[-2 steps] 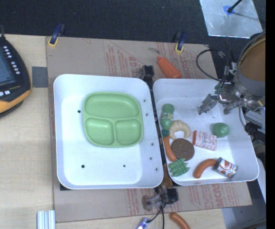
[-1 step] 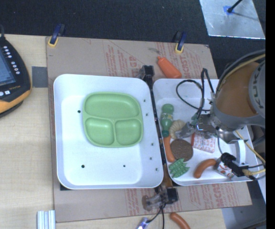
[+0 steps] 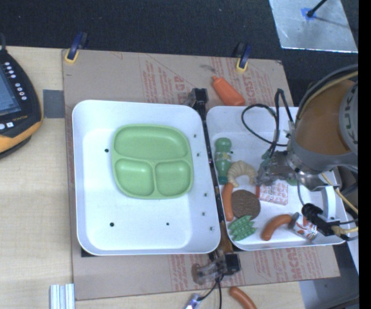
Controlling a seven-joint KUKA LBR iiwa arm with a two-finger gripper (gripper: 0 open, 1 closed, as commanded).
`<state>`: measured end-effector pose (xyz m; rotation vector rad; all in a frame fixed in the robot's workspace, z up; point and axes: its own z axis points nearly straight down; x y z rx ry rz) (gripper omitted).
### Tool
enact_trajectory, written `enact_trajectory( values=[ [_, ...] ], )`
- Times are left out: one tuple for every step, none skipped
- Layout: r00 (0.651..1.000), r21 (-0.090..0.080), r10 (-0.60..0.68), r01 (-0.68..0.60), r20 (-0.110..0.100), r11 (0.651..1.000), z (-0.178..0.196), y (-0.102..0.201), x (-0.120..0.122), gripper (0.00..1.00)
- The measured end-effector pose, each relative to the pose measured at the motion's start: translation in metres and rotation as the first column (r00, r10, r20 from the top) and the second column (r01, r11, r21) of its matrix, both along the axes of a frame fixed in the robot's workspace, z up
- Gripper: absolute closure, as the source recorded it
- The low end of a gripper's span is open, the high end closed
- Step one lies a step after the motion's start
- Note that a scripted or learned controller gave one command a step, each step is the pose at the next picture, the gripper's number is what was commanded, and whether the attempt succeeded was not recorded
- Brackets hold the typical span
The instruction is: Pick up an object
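In the right bin (image 3: 250, 122), the gripper (image 3: 272, 171) hangs over clutter, whether parted or closed I cannot tell. A sausage (image 3: 274, 227) lies diagonally near the front wall.

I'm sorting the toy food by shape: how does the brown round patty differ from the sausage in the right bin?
The brown patty is a dark, flat disc; the sausage is orange-red, long and slightly curved. The patty lies mid-bin, touching the green toy below it; the sausage lies near the bin's front wall, clear of the patty. Both rest on the right bin's floor.
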<state>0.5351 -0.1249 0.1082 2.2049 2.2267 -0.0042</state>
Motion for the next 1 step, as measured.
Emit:
enact_trajectory(
  values=[
    [1.000,0.000,0.000,0.000,0.000,1.000,-0.0001,0.0001,-0.0001,0.00]
  ],
)
